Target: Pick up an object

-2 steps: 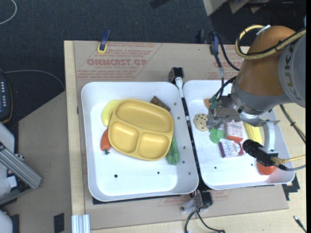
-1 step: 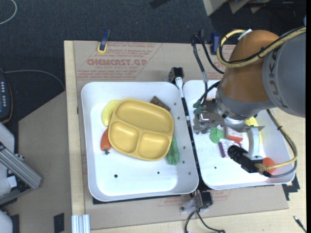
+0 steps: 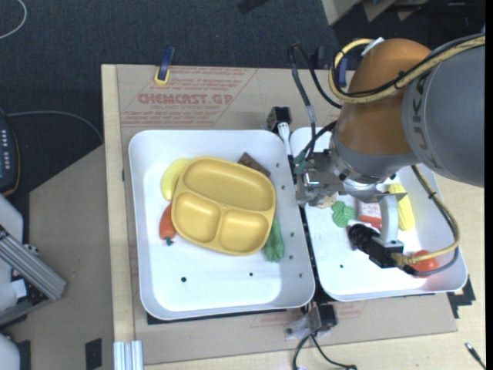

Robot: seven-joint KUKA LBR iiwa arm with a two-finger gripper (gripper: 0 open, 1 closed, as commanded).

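Low in the right bin (image 3: 431, 280), a red toy (image 3: 428, 263) lies by the rim. Further back, a green toy (image 3: 342, 213) sits just under the arm's jaws (image 3: 333, 193). Whether they are gripping, I cannot tell.

Fixed above the surface (image 3: 192, 91), looking down at a slant, fairly near; both white bins (image 3: 223, 299) framed across the centre.
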